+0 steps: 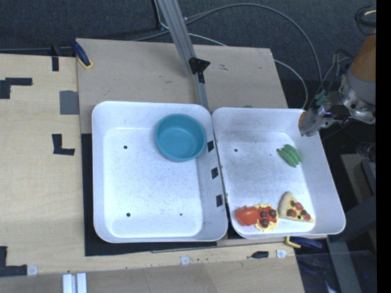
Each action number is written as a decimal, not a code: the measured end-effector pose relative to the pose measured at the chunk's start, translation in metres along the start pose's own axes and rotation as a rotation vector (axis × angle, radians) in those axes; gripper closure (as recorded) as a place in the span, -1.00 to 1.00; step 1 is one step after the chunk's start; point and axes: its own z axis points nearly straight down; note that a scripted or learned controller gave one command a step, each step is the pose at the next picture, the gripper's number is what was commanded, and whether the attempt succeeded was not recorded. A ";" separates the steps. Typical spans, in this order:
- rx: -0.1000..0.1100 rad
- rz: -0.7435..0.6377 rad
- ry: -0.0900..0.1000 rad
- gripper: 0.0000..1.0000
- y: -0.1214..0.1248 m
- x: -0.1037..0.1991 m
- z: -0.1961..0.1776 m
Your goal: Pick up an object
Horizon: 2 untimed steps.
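Two white bins sit side by side on the counter below me, touching along their inner edges. Left bin first — it carries a blue bowl, upright, up in its far right corner, near the shared wall. Right bin next, and that one has the small stuff. Along its near edge lie three toy foods in a row: a red tomato-like piece at the left, a round yellow pizza-like piece with dark dots touching it, and a pizza slice just beside that, toward the near right corner. Farther up, by the right wall, a small green vegetable lies on its own, well apart from the three.

And my jaws — they hang over the far right rim of the right bin, above and to the right of the green vegetable, not touching it. Whether they are open or closed I cannot tell from this angle, too dark and small.
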 end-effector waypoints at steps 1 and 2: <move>0.005 -0.003 0.002 1.00 0.002 0.050 0.014; 0.004 -0.004 0.002 1.00 -0.003 0.108 0.008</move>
